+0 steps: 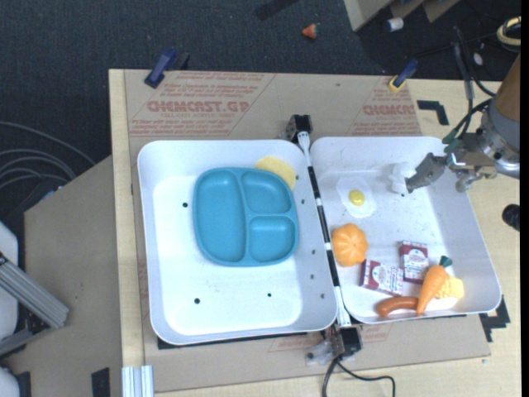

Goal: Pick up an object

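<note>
The toy fried egg (pixel 356 198) lies in the right bin (pixel 471 222), near its left wall; below it sits an orange (pixel 349 245), with two small red packets (pixel 397 269), a carrot (pixel 431 285) and a sausage (pixel 395 307) further toward the front corner; the end effector (pixel 411 180) hangs just right of the egg, over the bin's upper part, and whether it is spread or pressed together I cannot tell; left of the egg, the other bin (pixel 165 288) holds a blue divided plate (pixel 244 217) with a yellow piece (pixel 278 169) at its upper corner; both bins rest on the worktop (pixel 132 122).

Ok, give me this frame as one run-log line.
gripper: above right bin, nothing seen held | nearest: fried egg | also: orange, carrot | left bin: blue tray
</note>
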`<state>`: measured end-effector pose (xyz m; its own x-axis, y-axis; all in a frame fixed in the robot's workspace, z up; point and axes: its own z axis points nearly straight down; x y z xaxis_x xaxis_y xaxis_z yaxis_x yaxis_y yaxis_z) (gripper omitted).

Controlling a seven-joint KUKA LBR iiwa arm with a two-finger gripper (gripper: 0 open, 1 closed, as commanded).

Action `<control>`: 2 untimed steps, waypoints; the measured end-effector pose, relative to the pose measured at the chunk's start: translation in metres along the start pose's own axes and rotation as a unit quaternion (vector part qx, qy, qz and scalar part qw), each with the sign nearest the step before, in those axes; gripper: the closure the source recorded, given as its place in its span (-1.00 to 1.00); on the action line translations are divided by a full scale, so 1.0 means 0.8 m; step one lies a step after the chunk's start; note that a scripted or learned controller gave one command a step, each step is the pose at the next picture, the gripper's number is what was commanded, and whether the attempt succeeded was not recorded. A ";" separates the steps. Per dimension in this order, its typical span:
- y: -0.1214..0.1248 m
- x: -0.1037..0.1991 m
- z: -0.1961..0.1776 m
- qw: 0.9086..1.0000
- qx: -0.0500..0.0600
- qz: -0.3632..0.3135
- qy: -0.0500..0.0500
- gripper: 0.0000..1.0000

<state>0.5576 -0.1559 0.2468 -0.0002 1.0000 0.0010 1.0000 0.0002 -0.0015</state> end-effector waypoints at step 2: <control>0.137 0.074 0.202 1.000 -0.001 -0.001 0.000 -1.00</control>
<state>0.6669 -0.0961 0.0849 -0.0018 1.0000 0.0010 1.0000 0.0017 0.0007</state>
